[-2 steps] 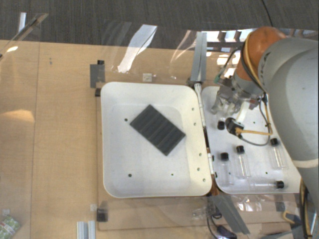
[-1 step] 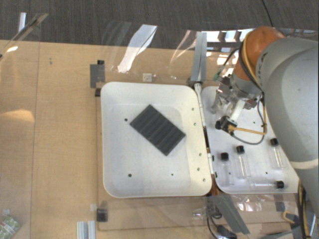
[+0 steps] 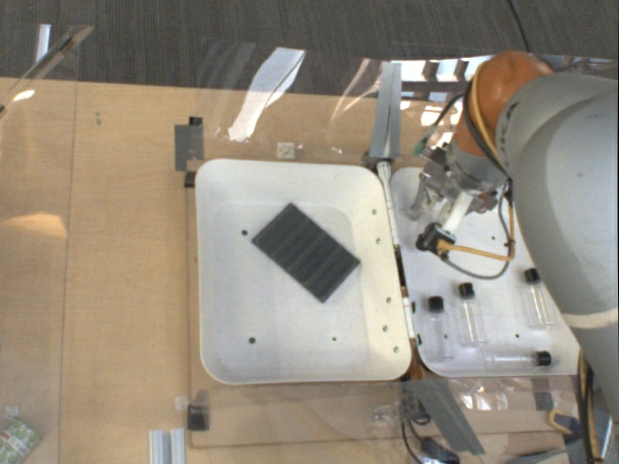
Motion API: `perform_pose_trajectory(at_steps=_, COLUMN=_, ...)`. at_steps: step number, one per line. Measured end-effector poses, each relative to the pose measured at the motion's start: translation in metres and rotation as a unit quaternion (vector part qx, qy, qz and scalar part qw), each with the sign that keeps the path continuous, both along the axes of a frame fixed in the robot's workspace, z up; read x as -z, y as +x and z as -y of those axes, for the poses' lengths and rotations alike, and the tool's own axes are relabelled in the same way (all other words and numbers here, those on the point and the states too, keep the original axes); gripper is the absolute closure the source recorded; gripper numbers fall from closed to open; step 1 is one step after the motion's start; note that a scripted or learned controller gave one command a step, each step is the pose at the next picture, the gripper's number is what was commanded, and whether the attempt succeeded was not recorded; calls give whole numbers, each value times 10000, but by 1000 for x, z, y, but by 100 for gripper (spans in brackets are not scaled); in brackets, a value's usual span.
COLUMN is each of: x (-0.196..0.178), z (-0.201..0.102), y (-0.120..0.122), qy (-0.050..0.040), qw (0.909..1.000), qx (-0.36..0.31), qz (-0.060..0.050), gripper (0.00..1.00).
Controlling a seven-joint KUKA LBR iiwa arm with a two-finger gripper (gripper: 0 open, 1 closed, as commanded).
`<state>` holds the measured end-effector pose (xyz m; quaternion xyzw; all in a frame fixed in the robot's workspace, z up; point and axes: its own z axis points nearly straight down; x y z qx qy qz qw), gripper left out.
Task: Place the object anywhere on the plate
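A dark grey ribbed square plate (image 3: 306, 251) lies flat and turned diagonally in the middle of the left white bin (image 3: 222, 346). Several clear vials with black caps lie in the right bin (image 3: 503, 303): one vial (image 3: 438, 323) near the bin's left wall, a second (image 3: 471, 312) beside it, a third (image 3: 535, 296) further right, and another on its side (image 3: 513, 359) along the front edge. My gripper (image 3: 430, 201) hangs over the back left part of the right bin, behind the vials and apart from them. Nothing shows between its fingers.
The two bins stand side by side with a narrow divider (image 3: 397, 259) between them. The grey arm (image 3: 566, 191) covers the right side of the right bin. A metal post (image 3: 387, 114) rises behind the bins, and wooden bench top (image 3: 97, 259) lies to the left.
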<state>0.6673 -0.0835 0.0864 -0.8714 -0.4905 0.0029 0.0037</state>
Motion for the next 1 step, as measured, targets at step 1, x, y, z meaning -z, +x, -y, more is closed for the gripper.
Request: perform_pose_trajectory(at_steps=1, x=0, z=0, y=0, qy=10, qw=9999, qx=160, qz=1, gripper=100)
